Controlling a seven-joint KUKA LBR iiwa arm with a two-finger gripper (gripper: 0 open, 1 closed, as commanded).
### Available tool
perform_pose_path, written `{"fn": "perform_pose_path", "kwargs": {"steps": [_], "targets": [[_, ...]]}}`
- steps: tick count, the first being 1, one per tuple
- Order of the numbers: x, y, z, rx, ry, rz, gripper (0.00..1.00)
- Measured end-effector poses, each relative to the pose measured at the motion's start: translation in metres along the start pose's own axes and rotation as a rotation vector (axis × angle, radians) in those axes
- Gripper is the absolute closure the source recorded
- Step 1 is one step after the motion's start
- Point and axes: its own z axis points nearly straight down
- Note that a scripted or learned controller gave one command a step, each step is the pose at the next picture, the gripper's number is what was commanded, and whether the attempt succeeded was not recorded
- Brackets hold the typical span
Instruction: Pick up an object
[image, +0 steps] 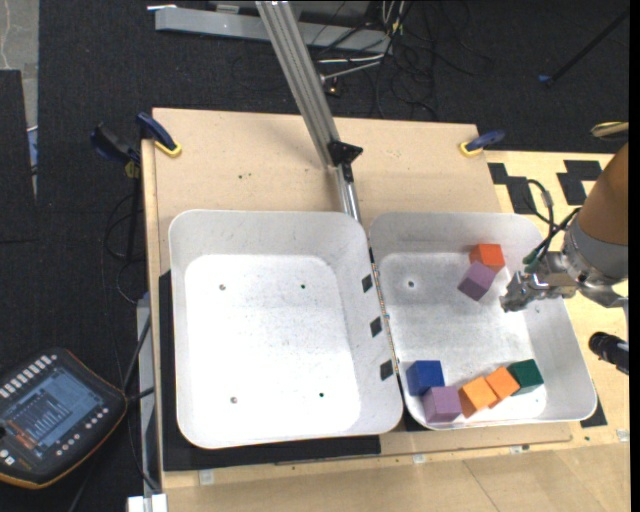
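Note:
In the right bin (560, 330) lie several small blocks. An orange block (488, 255) and a purple block (477, 281) sit together near the bin's far side. Along the near rim lie a blue block (425, 375), a purple block (443, 403), an orange block (481, 391) and a green block (525, 377). My gripper (518, 295) hangs over the right bin's right part, just right of the far purple block. Nothing shows between its fingers, and their spread is too small to read.
The left bin (200, 260) lies beside the right one on the wooden bench (260, 160). A slanted metal pole (310, 95) crosses the bench's far side. Clamps (160, 135) hold the far corners. A teach pendant (45, 415) lies at the lower left.

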Motion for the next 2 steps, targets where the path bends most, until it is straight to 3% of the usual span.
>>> {"fn": "perform_pose_path", "kwargs": {"steps": [1,2], "targets": [[-0.003,0.000,-0.064,-0.002,0.000,-0.003,1.00],[-0.003,0.001,-0.079,0.002,0.001,-0.004,1.00]]}}
